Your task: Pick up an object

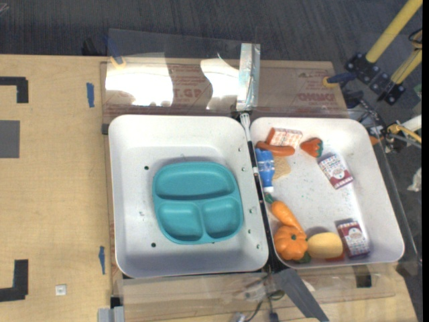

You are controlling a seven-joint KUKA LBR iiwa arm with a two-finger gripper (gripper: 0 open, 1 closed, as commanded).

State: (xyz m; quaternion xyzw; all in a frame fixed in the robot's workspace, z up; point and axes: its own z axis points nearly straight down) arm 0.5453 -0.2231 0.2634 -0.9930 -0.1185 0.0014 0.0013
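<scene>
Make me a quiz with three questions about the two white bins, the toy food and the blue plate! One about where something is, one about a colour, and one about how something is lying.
1. Where is the teal divided plate?
A. in the left bin
B. in the right bin
C. on the floor

2. What colour is the toy pumpkin?
A. purple
B. orange
C. green

3. How does the plate lie?
A. upside down
B. on its edge
C. flat, hollows up

Answers: 1 A, it sits inside the left bin's walls. 2 B, it is orange like the toy carrot beside it. 3 C, all three hollows face up.
</scene>
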